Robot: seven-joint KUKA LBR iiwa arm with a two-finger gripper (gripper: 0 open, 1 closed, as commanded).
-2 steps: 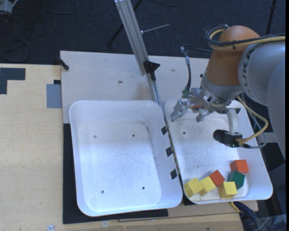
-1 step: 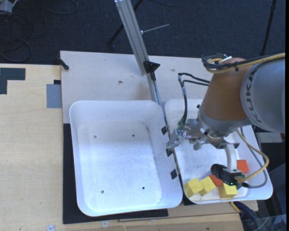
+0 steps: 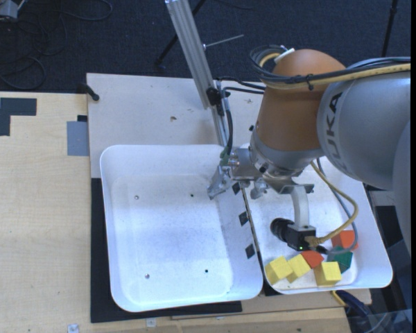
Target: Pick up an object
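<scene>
Several small blocks lie in the near corner of the right bin (image 3: 378,272): two yellow blocks (image 3: 288,267) side by side, a third yellow block (image 3: 327,273), an orange-red block (image 3: 311,259), a green block (image 3: 342,259) and another orange block (image 3: 345,238). My gripper (image 3: 222,180) hangs under the big orange and grey wrist, over the ridge between the two bins and toward their far end. It is well away from the blocks, and I see nothing held in it.
The left bin (image 3: 159,241) shows bare white floor with a few dark specks. A slanted aluminium bar (image 3: 194,54) rises from behind the bins, close to the gripper. Pale bench board lies to the left.
</scene>
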